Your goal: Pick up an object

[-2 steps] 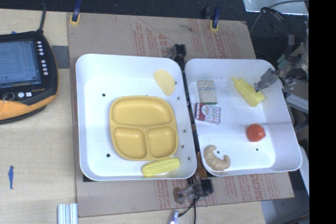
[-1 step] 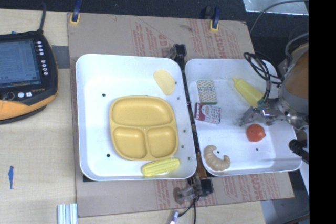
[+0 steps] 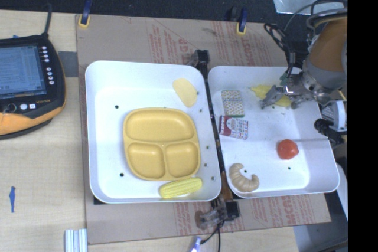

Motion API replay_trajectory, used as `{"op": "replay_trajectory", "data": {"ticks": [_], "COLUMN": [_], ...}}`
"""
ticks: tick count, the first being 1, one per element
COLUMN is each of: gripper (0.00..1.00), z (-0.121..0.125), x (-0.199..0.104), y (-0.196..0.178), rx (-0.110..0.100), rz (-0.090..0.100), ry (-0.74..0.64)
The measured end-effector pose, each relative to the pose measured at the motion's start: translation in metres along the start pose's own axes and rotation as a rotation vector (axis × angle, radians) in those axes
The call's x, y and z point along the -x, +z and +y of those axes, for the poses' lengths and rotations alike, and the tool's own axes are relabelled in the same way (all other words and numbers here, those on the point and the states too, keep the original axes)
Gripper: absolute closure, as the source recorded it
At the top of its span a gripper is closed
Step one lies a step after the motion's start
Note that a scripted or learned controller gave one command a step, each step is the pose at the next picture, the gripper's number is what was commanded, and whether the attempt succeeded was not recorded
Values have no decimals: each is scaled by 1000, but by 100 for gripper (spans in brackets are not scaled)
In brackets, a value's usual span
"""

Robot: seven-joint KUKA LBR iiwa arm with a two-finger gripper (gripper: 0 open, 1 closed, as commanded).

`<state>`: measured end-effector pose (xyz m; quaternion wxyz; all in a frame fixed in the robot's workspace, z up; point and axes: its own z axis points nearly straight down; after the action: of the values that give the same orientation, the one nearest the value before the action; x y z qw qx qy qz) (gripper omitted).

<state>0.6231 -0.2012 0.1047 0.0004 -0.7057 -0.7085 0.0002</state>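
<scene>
At the bench's near edge, we see a corn cob (image 3: pixel 180 187) lying against the front wall of the left bin (image 3: pixel 100 127), at six o'clock from the yellow divided tray (image 3: pixel 160 143) that fills the bin's middle. A pale yellow slice (image 3: pixel 185 92) sits at one o'clock from the tray. Well off at nine o'clock, a teach pendant (image 3: pixel 26 82) rests on the bench.

Moving right, we come to the right bin (image 3: pixel 313 177). A croissant-shaped pastry (image 3: pixel 243 177) lies in its near left corner; two small printed packets (image 3: pixel 234 115) lie one behind the other along its left wall. A red tomato-like ball (image 3: pixel 287 149) sits alone, at four o'clock from the bin's middle.

At twelve o'clock in that bin, the gripper (image 3: pixel 284 97) hangs low over a flat yellow piece (image 3: pixel 260 91), its two fingers spread apart and gripping nothing we can make out. The yellow piece, which we judge to be the target, lies partly under the fingers against the far wall. The grey arm, with its orange band (image 3: pixel 328 44), leans in from three o'clock, wrist tilted downward.

We judge the step in hand to be the descent and close. To do it well, the fingers should straddle the piece squarely and reach the floor before closing, since so thin an item may slip free, and the nearby wall leaves little room.
</scene>
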Motion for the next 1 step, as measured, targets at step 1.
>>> {"op": "replay_trajectory", "data": {"ticks": [1], "gripper": [0], "z": [31], "x": [11], "y": [13], "rx": [-15], "rz": [2], "ry": [-3]}}
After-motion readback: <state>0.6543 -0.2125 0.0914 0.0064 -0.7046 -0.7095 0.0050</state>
